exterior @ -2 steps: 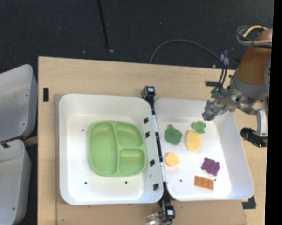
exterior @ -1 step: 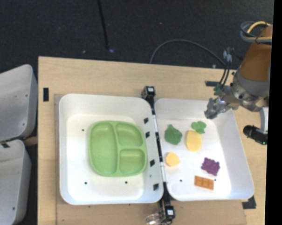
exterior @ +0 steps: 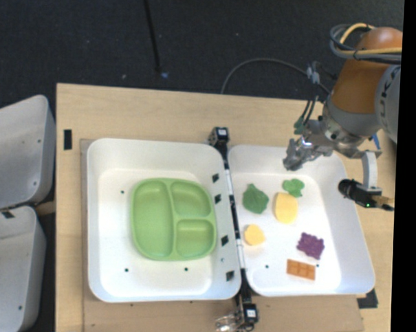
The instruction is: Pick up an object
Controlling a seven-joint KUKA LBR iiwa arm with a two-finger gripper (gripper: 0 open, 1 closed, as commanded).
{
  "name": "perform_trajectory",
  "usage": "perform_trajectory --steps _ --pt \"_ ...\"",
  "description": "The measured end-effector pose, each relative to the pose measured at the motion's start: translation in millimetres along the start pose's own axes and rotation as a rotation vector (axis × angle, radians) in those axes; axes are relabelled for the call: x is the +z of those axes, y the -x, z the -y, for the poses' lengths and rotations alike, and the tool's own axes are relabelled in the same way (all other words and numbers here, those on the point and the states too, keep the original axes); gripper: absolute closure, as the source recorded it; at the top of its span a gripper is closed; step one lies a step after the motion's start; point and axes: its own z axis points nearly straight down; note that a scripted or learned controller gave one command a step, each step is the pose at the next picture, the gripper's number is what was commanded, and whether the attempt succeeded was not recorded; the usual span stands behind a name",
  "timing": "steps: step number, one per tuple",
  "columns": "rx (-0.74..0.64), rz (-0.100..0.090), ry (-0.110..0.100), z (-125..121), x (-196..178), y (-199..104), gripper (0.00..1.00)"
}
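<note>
Objects for picking were seen in the right bin [exterior: 341,257], which stood on the table [exterior: 72,115] at three o'clock from the left bin [exterior: 96,274]. A green divided tray [exterior: 172,219] was held by the left bin. In the right bin, a yellow piece [exterior: 286,208] lay centrally, a dark green piece [exterior: 255,199] at its nine o'clock, a purple block [exterior: 310,245] and an orange brick [exterior: 301,270] toward five o'clock, a small yellow piece [exterior: 254,235] at seven, and a small green piece [exterior: 293,187] at twelve. The gripper [exterior: 296,159] was seen at the bin's twelve o'clock edge; whether it was open or closed could not be told.
</note>
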Motion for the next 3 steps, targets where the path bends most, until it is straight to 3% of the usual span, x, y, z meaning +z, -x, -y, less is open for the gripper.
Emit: perform_trajectory --steps 3 --pt "0.000 0.000 0.001 -42.5 17.4 -159.6 1.00"
